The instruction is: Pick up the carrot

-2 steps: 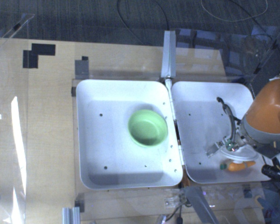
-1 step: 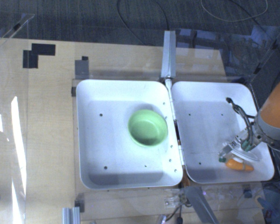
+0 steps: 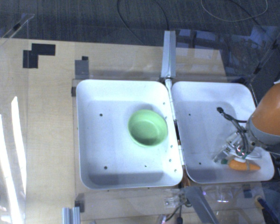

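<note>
Carrot (image 3: 244, 165) first: you can see it lying flat in the right bin (image 3: 200, 101), down in the near right corner, close to the front wall. Your gripper (image 3: 235, 150) sits low right over it, touching or almost touching its top. You can't tell from this view how the gripper is set, or if it has any hold on the carrot. In the left bin (image 3: 98, 97) you can see a green bowl (image 3: 148, 127), near the wall between the two bins.
</note>
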Controlling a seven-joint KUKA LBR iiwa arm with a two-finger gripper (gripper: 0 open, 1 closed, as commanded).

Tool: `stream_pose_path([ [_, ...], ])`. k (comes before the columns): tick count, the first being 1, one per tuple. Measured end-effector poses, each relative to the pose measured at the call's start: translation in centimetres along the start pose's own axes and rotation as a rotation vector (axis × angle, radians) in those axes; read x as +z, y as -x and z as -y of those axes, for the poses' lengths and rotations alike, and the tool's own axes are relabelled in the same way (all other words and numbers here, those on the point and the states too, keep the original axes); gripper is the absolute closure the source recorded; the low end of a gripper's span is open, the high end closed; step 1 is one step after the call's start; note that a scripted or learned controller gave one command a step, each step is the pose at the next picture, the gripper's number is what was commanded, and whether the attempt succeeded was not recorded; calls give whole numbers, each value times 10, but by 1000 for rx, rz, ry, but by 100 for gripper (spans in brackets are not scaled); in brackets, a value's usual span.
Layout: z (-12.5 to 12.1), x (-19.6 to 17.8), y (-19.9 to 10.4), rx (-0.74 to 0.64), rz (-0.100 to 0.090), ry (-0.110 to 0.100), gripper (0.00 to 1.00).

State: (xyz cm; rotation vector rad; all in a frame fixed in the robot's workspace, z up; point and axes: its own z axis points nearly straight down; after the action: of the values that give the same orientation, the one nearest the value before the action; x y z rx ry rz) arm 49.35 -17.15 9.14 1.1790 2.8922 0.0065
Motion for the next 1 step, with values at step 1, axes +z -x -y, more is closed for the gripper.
stream_pose_path([
  [1, -16, 0, -16, -168, 4, -2, 0],
])
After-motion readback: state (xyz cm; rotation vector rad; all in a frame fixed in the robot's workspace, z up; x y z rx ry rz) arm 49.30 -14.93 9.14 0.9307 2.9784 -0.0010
